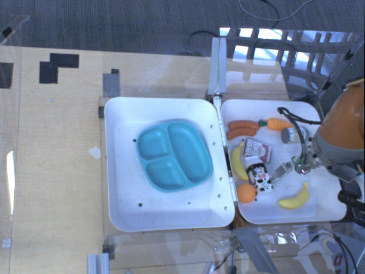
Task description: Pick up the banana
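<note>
Just gripper beside banana

A pale wood-grain bench top spreads away from the jaws across the scene's left, marked near its far edge with black rectangular patches and a small grey block. Beyond the bench, farther from the jaws, lies dark grey carpeted floor, crossed by a thin looping cable. Bright window-like reflections fall on a glossy surface just beyond the bench, up and slightly left of the jaws.
</note>
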`<action>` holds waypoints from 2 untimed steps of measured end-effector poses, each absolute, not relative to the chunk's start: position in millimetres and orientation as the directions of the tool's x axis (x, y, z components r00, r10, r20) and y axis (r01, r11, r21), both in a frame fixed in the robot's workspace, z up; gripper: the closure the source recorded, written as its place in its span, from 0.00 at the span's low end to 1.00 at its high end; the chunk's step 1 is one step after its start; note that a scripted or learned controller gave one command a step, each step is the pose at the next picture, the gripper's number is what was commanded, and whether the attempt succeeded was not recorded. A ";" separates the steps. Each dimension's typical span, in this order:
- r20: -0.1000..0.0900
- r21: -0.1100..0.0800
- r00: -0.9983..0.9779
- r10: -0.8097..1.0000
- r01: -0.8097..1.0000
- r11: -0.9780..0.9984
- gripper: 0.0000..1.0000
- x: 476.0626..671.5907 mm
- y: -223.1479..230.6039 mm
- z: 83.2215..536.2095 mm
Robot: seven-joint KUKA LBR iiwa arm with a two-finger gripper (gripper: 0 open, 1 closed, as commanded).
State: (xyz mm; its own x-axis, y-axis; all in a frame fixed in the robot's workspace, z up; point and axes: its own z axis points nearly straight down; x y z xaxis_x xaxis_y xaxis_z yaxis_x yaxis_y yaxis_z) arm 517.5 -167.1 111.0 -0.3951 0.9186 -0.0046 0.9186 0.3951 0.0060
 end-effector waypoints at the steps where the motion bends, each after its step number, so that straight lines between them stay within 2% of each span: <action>1: -0.008 0.011 -0.386 0.922 0.922 0.386 0.00 491.3 -193.5 89.4; 2: -0.010 0.018 -0.389 0.921 0.921 0.389 1.00 494.7 -192.2 101.6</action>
